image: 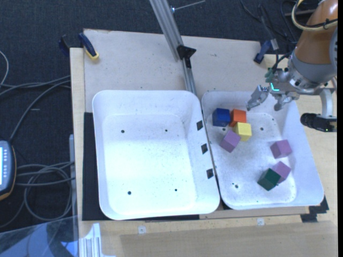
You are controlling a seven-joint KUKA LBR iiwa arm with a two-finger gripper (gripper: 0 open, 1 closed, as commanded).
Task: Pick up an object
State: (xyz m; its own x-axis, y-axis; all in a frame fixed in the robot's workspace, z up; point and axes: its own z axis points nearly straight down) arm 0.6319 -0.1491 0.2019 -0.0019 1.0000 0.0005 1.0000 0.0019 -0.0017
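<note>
The right bin (305,159) holds several small blocks. A blue block (221,116), an orange block (238,116), a yellow block (243,130) and a purple block (230,141) cluster near its back left. Two more purple blocks (280,148) (281,170) and a green block (268,179) lie toward its front right. My gripper (269,99) hangs over the bin's back edge, right of the orange block. Its fingers (256,98) are spread apart with nothing between them.
The left bin (107,159) sits beside the right one. A slanted metal pole (169,23) crosses the back of the bench. Blue clamps (88,46) (263,52) grip the board's back corners. Cables lie on the floor at left.
</note>
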